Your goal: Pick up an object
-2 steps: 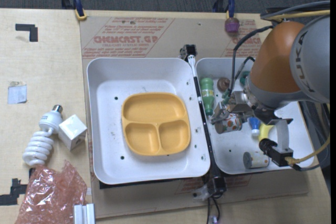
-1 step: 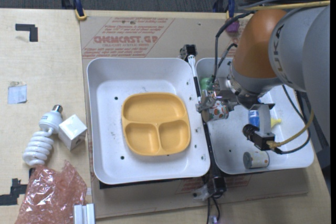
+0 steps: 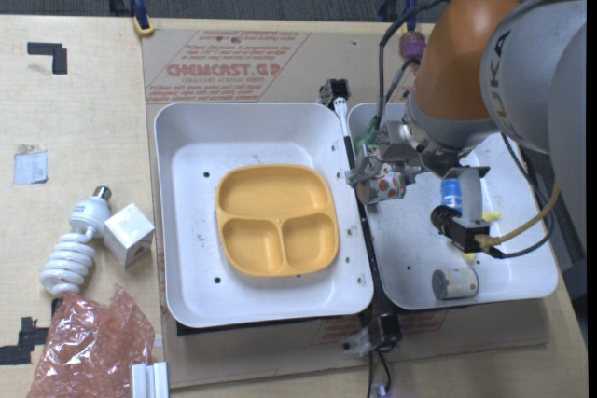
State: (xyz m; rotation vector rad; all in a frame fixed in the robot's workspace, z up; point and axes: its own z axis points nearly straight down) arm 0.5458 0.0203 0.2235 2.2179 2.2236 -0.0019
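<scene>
Right bin point(image 3: 522, 280) | gripper point(image 3: 384, 182) at left wall, closed on small can point(image 3: 387, 188)

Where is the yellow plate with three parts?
The yellow plate lies in the middle of the left white bin, left of the gripper.

- yellow-orange divided tray point(image 3: 277, 219) in a plain white bin point(image 3: 177, 200)
- white spiral bulb point(image 3: 73, 252)
- pinkish crinkly plastic bag point(image 3: 89, 345)
- arm point(image 3: 522, 70) is grey with an orange band
- tan board, red lettering point(image 3: 224, 68)
</scene>
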